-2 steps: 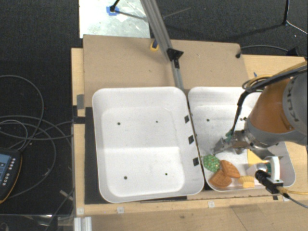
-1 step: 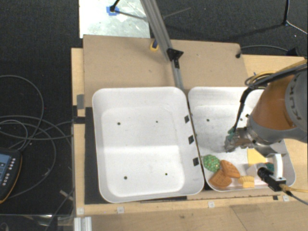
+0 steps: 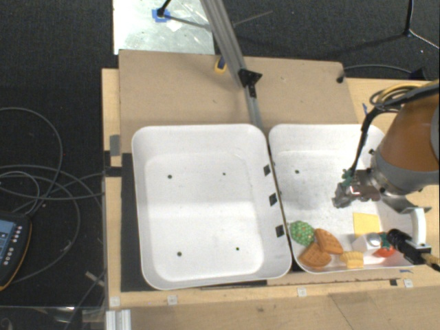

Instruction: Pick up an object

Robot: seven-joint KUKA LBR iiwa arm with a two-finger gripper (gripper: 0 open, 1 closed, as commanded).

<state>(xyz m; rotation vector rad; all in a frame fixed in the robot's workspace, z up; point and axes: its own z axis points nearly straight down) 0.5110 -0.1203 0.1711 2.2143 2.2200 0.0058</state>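
The right bin (image 3: 309, 143) holds several small objects along its near edge. A green leafy piece (image 3: 301, 232) lies leftmost, with two orange-brown pieces (image 3: 322, 248) beside it and a small yellow piece (image 3: 353, 259) further right. A flat yellow square (image 3: 366, 223) lies nearer the arm, and a red and silver item (image 3: 382, 247) sits at the bin's near right corner. My gripper (image 3: 346, 194) hangs over the right bin's middle right, up and to the left of the yellow square, at the end of the orange-banded arm (image 3: 412, 146).
The left bin (image 3: 199, 205) sits beside the right one, joined by black clips (image 3: 273, 199). A grey pole (image 3: 230, 43) slants across the bench's far side. Cables lie on the dark floor to the left.
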